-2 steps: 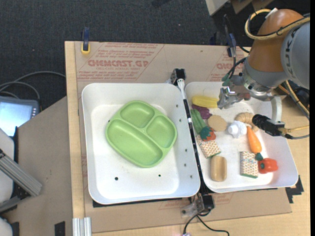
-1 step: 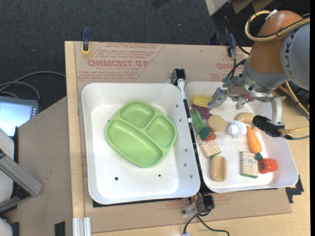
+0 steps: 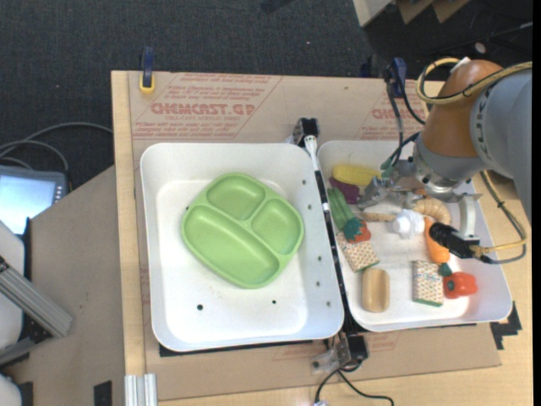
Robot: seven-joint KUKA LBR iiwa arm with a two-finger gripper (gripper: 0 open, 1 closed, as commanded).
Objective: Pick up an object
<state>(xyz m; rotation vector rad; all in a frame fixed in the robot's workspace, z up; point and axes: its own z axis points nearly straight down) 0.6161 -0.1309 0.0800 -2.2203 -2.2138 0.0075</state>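
At frame centre-left we see a green divided plate in the left bin. In the right bin lie toy foods, the gripper low among them; we cannot tell its grip

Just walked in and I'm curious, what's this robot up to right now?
A grey arm with an orange band reaches in from the right over the right-hand shallow white bin, which holds a jumble of toy food: a yellow piece, a tan bread-roll shape and a red tomato-like piece. Its claw is down among the items near the bin's upper middle. The left-hand white bin holds a green divided plastic plate.
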